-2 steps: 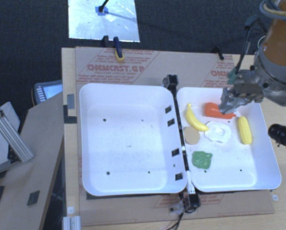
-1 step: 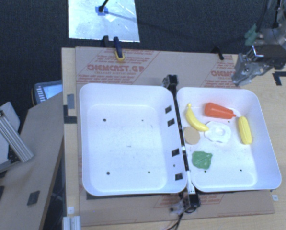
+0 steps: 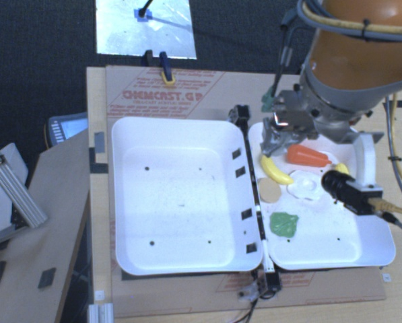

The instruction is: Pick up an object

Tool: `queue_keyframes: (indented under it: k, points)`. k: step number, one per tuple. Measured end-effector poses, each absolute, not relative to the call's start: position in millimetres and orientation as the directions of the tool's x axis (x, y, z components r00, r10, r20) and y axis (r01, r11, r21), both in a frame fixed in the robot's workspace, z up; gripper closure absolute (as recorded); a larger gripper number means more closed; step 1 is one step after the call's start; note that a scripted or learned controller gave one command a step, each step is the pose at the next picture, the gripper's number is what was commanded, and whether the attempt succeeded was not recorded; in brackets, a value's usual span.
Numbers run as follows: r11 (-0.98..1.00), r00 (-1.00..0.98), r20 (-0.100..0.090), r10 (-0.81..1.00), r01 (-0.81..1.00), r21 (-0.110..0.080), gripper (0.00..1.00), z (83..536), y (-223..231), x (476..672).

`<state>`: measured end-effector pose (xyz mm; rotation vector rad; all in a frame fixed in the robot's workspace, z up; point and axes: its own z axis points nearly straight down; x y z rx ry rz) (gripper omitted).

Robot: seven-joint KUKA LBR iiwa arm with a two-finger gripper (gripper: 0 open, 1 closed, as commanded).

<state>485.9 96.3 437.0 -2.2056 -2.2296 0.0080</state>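
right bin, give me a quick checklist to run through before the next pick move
1. Targets in the right bin: ok; carrot, banana, green piece, tan disc.
2. End effector over the bin's far left corner: ok.
3. Object between its fingers: cannot tell.
4. Banana clear of the carrot: ok, narrow gap.
5. Left bin beside it, for a drop: ok.

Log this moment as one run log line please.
arm: over right bin | gripper: low at back-left corner, by banana | carrot, green item: lying loose | grasp: none seen
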Motion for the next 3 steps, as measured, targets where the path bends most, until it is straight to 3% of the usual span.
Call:
queue_keyframes:
  k: [1, 2, 3]
  points:
    - [0.006, -0.007, 0.004, 1.0, 1.0, 0.012, 1.0, 531, 110, 486.8]
    - [0.008, -0.008, -0.002, 1.0, 1.0, -0.008, 1.0, 416, 140, 509.1]
    - [-0.003, 0.003, 0.002, 1.0, 1.0, 0.012, 1.0, 497, 89, 488.1]
